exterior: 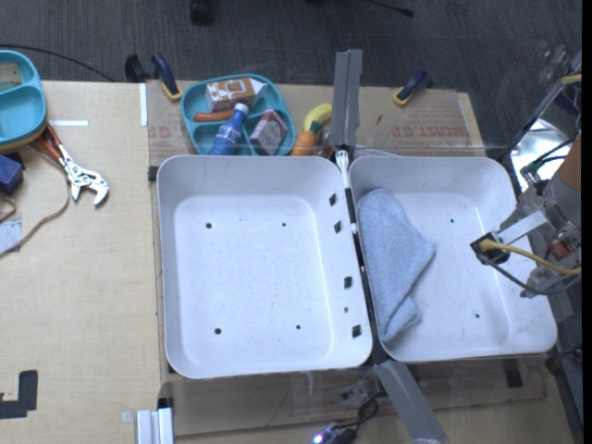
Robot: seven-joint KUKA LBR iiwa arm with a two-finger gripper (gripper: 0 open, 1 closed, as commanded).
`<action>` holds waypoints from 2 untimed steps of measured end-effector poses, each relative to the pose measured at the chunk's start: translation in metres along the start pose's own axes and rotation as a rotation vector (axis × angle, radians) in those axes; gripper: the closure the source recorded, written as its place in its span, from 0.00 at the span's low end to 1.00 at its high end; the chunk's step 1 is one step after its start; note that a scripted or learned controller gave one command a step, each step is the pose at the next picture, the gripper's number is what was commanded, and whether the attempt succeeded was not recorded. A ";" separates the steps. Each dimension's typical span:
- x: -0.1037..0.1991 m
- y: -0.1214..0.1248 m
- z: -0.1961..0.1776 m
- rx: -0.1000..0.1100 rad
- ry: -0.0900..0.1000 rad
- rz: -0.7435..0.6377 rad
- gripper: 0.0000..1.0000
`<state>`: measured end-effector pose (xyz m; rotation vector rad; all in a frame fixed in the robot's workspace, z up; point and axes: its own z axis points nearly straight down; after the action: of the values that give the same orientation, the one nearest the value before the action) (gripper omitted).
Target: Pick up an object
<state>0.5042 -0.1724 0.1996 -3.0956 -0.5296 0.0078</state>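
A grey-blue folded cloth (392, 252) lies in the right white bin (462, 188), along its left side, reaching from the back toward the front. My gripper (544, 252) hangs at the right edge of that bin, well to the right of the cloth and apart from it. The left white bin (250, 183) stands beside it.
Behind the left bin sits a teal tray (196, 118) with several small items, and a yellow banana (318, 117) lies next to it. A wrench (81, 178) and another teal tray (20, 100) rest on the wooden bench at far left. Blue-and-yellow clamps (409, 88) grip the back edge.
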 end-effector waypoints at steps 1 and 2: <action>-0.012 0.038 -0.009 0.000 0.000 0.136 0.00; -0.005 -0.071 0.087 0.002 -0.001 0.100 0.00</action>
<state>0.4760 -0.1073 0.1125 -3.1166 -0.3744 0.0094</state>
